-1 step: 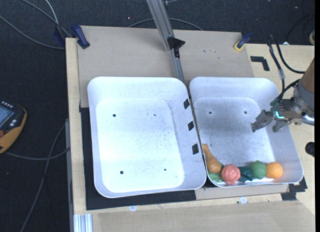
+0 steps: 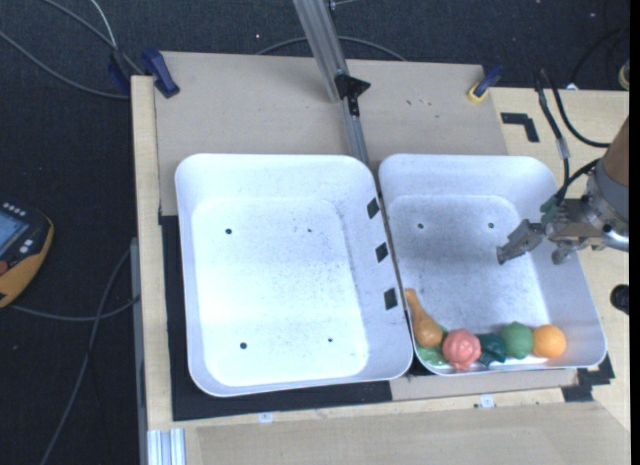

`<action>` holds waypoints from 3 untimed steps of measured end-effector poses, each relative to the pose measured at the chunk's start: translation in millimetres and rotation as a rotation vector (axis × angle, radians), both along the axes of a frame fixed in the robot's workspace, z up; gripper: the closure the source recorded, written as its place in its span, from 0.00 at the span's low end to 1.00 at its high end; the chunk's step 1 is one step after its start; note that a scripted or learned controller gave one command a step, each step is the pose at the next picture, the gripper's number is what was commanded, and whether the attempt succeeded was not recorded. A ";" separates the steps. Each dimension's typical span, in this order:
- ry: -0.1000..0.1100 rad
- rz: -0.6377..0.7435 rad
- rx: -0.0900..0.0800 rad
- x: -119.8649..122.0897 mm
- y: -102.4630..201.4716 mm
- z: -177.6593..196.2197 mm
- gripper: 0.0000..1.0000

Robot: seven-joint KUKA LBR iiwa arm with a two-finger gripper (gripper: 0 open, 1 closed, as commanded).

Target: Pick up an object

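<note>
Several small toys lie in a row along the front wall of the right bin [image 2: 470, 163]: an orange carrot-shaped piece [image 2: 423, 320], a pink ball [image 2: 461, 348], a green piece [image 2: 517, 338] and an orange ball [image 2: 549, 340]. My gripper [image 2: 538, 250] hangs over the right side of that bin, behind and above the toys and well apart from them. It is open, and nothing sits between its two fingers. The arm enters from the right edge.
The left bin [image 2: 182, 185] sits beside the right one, joined by black clips [image 2: 381, 251]. A slanted metal pole [image 2: 318, 28] crosses the back of the bench. A blue clamp [image 2: 160, 71] and a yellow clamp [image 2: 486, 81] hold the back corners.
</note>
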State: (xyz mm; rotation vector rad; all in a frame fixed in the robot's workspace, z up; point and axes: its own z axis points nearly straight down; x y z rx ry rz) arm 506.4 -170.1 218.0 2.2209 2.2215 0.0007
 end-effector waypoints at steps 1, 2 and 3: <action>0.004 0.000 0.001 1.2 6.4 -43.9 0.00; 0.005 0.000 0.001 -5.6 11.3 -103.5 0.00; 0.002 0.000 0.001 -5.9 11.6 -131.1 0.00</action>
